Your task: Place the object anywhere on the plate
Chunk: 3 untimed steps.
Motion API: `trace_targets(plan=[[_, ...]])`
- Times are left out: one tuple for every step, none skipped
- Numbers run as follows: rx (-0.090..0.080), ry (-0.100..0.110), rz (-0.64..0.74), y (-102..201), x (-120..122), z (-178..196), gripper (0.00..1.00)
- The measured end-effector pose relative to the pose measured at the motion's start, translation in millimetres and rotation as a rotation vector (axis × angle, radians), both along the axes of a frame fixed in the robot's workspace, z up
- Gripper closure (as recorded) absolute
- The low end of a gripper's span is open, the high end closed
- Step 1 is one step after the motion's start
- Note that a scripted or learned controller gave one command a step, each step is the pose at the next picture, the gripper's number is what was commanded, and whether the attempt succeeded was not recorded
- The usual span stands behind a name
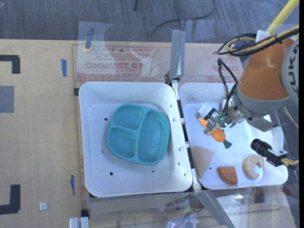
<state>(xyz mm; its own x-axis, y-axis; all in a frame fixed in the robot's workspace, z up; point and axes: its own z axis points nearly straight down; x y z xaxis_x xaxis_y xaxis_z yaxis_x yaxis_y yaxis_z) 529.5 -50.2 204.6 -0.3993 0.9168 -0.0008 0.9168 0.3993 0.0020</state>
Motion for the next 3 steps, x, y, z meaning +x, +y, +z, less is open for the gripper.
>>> trace_targets(plan=[[-0.001,0.0,0.026,72.0,43.5,37.3,1.0],[0.0,0.001,0.153,127.3,60.0,-19.7,1.0],[0.0,0.001,0.153,127.3,60.0,-19.6,0.0]])
